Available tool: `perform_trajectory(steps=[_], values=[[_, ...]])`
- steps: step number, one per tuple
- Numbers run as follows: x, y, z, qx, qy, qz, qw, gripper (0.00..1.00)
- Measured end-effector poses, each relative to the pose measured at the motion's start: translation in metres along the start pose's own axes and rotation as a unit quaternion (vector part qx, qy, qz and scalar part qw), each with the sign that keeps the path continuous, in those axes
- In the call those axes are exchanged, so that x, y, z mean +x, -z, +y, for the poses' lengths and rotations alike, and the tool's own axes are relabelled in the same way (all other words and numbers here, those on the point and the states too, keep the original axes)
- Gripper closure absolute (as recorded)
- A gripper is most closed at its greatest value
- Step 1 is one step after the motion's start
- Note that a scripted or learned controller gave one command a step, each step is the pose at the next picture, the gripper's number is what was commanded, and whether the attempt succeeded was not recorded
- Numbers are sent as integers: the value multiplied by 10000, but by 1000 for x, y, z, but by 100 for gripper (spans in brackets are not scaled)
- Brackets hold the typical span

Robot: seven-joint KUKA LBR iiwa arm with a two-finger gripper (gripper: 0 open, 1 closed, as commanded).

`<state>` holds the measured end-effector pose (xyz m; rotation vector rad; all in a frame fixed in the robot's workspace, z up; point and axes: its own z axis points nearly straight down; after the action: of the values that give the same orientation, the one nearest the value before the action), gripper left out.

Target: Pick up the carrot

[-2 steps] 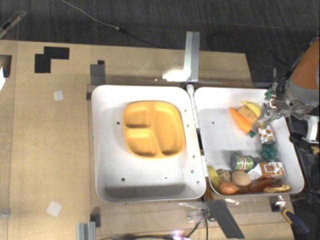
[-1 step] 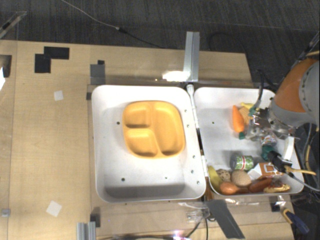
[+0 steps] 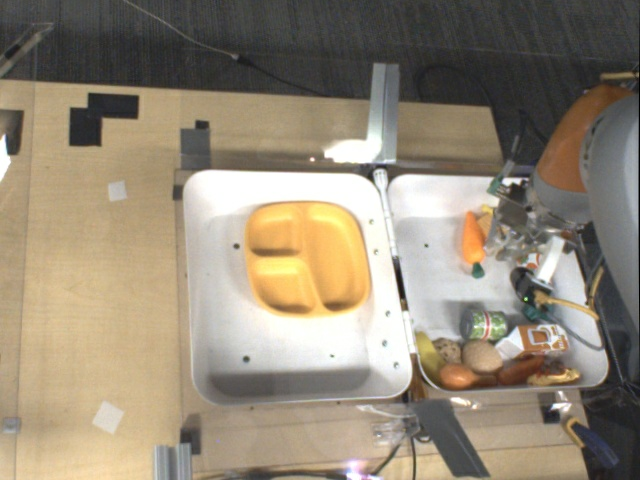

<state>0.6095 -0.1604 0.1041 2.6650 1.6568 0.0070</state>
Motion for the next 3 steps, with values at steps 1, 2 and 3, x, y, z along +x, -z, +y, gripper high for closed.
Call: perform_trajectory(steps=[1, 2, 3], values=[[20, -15, -34, -19, -2894, 15, 9572, 100], [20, -16, -35, -6, -2891, 8, 9573, 0], [43, -16, -22, 15, -4360, -5, 8999, 0]])
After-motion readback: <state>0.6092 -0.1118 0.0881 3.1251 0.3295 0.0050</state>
